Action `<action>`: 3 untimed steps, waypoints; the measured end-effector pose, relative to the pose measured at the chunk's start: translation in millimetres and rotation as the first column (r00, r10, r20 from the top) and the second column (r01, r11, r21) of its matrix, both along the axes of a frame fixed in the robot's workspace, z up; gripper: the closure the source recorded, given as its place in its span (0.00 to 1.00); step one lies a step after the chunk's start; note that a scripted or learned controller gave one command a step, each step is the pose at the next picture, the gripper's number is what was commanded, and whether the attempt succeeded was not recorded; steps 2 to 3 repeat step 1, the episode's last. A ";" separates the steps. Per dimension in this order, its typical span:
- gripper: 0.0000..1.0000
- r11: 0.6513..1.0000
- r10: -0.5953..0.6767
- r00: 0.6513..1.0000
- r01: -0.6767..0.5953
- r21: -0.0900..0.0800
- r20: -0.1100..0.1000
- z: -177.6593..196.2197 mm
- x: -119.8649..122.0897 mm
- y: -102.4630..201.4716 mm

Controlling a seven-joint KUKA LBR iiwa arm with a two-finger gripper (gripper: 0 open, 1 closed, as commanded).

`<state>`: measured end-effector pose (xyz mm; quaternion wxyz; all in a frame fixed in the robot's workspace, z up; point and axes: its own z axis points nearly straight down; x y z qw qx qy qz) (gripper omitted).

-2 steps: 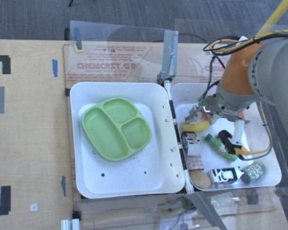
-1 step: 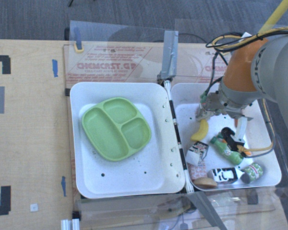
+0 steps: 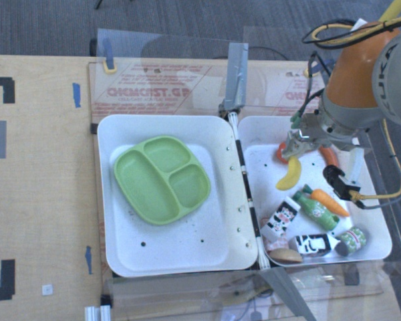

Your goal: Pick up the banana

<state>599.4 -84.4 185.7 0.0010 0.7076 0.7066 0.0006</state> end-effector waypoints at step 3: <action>1.00 0.995 0.097 0.995 -0.097 0.002 -0.003 -0.3 -13.2 32.4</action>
